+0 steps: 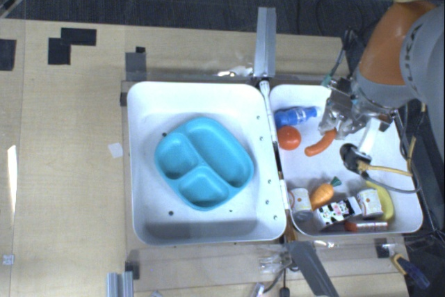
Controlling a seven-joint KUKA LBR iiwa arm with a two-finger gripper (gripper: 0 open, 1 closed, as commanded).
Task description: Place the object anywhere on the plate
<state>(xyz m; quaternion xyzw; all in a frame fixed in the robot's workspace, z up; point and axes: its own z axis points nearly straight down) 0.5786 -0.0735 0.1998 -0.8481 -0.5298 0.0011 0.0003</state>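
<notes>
The hand hangs over the right bin, at the far end of an orange sausage; whether it grips cannot be told. A loose end-hold could let the sausage swing or slip before reaching the blue plate in the left bin.

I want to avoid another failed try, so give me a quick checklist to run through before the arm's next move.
1. Plate sits in the left bin, nothing on it: ok.
2. Gripper is over the right bin, above the orange sausage: ok.
3. Sausage held between the gripper's fingers: cannot tell.
4. Sausage lies apart from the red ball and blue bottle: ok.
5. Object on the plate: not ok, not yet done.
</notes>
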